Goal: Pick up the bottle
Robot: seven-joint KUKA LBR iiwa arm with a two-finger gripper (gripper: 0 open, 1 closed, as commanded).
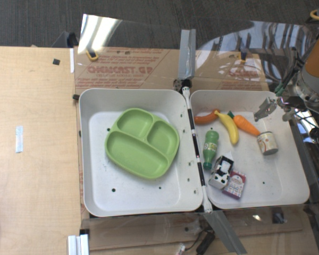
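Note:
The bottle [210, 148] is small and green with a pale label. It lies on the floor of the right bin [287, 187], close to the bin's left wall, with its cap pointing to the far side. My gripper [275, 110] hovers over the bin's far right corner, well to the right of the bottle and apart from it. Its fingers stand open with nothing between them.
Around the bottle lie a yellow banana [229, 127], an orange carrot [246, 125], another orange piece [204, 118], a small can [267, 142], a black-and-white carton [220, 173] and a pink packet [235, 185]. The left bin [95, 190] holds a green divided plate [142, 142].

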